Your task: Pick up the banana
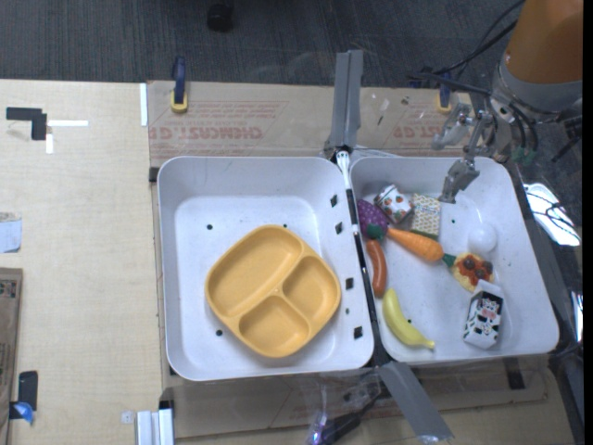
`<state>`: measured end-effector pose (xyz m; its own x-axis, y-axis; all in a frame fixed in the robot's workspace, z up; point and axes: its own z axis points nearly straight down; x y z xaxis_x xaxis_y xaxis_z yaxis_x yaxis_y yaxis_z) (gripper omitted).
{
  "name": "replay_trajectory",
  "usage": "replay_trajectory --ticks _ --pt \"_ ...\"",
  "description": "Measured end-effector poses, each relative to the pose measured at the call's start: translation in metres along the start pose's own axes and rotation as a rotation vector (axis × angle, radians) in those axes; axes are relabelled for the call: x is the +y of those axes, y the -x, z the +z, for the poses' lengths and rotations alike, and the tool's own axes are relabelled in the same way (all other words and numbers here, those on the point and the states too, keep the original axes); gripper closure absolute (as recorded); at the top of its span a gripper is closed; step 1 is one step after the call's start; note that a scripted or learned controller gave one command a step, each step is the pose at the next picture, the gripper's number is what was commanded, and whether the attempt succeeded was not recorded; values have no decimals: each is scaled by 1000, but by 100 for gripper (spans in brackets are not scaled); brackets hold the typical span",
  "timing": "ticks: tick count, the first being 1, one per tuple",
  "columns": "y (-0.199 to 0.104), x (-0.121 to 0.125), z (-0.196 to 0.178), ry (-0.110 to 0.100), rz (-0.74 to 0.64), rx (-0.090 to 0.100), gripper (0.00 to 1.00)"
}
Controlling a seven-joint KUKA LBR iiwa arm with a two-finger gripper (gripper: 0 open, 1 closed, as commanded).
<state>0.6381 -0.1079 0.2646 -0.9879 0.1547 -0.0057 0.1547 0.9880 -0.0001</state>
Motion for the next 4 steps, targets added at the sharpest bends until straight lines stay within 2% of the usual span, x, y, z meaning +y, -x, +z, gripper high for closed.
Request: replay_trajectory --ticks 1,2,3,4 --pt "-50 -20 48 2 -306 3 0" --pt "-96 -13 172 2 -597 3 0" --pt "-147 -20 172 4 -871 5 0" --pt "-108 90 72 4 -752 1 0"
